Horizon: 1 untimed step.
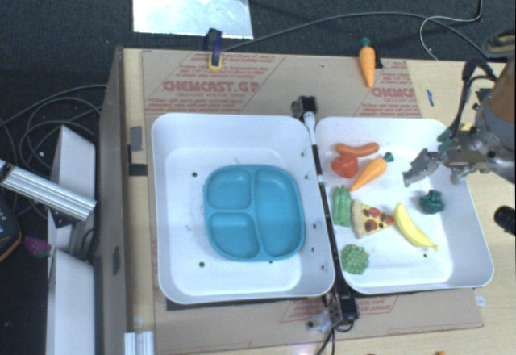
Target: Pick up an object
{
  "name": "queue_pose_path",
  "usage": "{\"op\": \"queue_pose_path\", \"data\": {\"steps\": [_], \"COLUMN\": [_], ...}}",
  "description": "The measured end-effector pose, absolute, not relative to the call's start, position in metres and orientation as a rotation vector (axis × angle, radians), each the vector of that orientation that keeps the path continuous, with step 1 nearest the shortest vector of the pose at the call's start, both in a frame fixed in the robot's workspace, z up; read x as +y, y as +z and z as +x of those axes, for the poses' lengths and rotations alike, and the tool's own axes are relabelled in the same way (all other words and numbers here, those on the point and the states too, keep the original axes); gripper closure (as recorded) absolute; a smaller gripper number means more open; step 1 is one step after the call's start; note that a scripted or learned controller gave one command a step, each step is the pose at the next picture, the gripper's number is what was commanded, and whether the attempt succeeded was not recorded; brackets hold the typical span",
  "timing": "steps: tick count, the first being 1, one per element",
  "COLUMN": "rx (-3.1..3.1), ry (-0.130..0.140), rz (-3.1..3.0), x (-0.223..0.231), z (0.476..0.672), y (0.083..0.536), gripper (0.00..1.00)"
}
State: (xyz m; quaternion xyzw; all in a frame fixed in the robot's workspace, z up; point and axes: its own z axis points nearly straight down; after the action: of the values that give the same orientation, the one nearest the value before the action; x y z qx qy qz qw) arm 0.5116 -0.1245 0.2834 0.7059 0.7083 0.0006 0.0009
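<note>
While the fingers (437, 168) hang spread (nothing between them) over the right bin (468, 265); a carrot (368, 173) lies near.

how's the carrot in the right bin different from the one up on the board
The carrot in the right bin lies slanted among other toy food; the carrot on the board lies alone outside both bins, pointing roughly down the picture. The bin carrot sits near the gripper; the board carrot is farther from it. Both are orange with green tops.
</note>
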Motion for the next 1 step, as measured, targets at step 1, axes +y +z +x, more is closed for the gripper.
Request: {"op": "queue_pose_path", "data": {"steps": [1], "rx": [2.226], "ry": [-0.002], "rz": [2.219], "x": [-0.1064], "z": [0.5867], "y": [0.1684], "gripper": [0.00]}}
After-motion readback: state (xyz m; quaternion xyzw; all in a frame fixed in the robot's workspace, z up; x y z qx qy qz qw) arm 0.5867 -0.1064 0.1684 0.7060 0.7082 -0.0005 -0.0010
